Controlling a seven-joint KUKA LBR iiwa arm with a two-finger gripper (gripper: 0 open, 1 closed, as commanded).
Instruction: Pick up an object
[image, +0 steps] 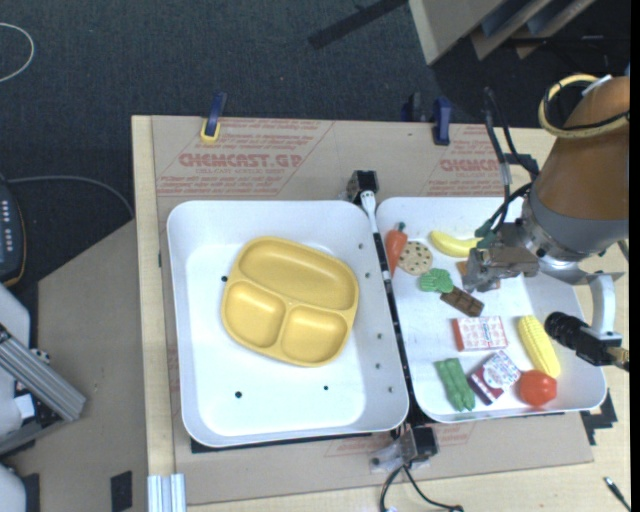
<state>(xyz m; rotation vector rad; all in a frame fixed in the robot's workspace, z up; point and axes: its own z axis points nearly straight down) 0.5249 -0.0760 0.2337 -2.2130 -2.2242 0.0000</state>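
Note:
The right bin (575, 405) holds several toy foods. A carrot (396, 247), a cookie (417, 258), a banana (451, 243), a green leafy piece (435, 281) and a brown chocolate bar (462, 300) lie toward its left and back. A red-and-white box (479, 332), a corn cob (538, 345), a tomato (538, 388), a green pepper (455, 384) and a small packet (497, 374) lie toward the front. My gripper (482, 277) hangs over the bin's back middle, just right of the green piece and above the chocolate bar. Nothing shows between its fingers.
The left bin (195, 330) holds a yellow three-compartment plate (289, 300). The arm's grey body (585, 215) covers the right bin's back right corner. Clamps (211, 130) sit on the board's far edge.

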